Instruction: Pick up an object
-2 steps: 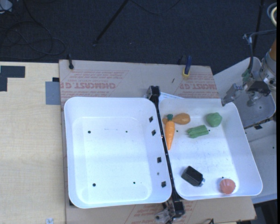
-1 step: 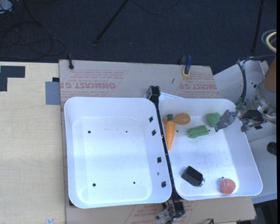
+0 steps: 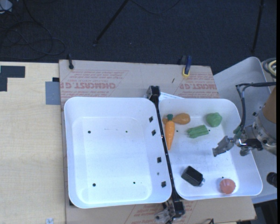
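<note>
The right bin [image 3: 252, 171] holds several small objects. An orange carrot [image 3: 169, 133] lies by the divider, with an orange-yellow piece [image 3: 181, 119] next to its top. A green block [image 3: 197, 131] and a green rounded piece [image 3: 213, 119] lie toward the far side. A black block [image 3: 192, 176] and a red ball [image 3: 227, 185] rest near the front. My gripper [image 3: 232, 149] hangs over the right part of this bin, open, with nothing between its fingers. It is right of the green block and above the red ball in the view.
The left bin [image 3: 72, 125] sits beside the right one, with a black divider rail [image 3: 159, 139] between them. Both rest on a cardboard sheet [image 3: 107, 80]. Cables [image 3: 245, 90] run by the arm at the right edge.
</note>
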### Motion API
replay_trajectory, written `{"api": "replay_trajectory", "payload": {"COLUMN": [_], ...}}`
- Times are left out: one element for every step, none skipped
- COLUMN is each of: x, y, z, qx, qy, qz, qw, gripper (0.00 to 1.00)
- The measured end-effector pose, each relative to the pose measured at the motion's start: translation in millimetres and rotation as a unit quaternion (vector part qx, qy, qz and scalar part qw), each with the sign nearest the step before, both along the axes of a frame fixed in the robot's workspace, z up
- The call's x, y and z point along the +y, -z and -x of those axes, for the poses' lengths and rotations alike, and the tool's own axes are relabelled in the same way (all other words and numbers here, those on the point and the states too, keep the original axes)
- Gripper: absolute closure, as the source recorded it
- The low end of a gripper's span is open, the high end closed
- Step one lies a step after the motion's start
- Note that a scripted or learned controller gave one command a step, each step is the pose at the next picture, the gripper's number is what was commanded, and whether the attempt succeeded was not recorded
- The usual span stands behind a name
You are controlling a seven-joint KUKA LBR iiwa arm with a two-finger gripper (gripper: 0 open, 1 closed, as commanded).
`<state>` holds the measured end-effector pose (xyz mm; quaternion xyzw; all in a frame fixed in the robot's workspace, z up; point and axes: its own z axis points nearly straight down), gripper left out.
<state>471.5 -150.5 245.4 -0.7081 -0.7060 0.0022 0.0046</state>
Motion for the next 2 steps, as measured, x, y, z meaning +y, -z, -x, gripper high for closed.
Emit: {"api": "replay_trajectory", "payload": {"x": [-2.0,63.2], "y": [-10.4,-44.8], "z": [-3.3,-5.0], "qx": [-0.002,-0.005], "qy": [0.0,-0.005], "qz": [0.0006,0.0009], "qw": [1.0,1.0], "gripper": [1.0,1.0]}}
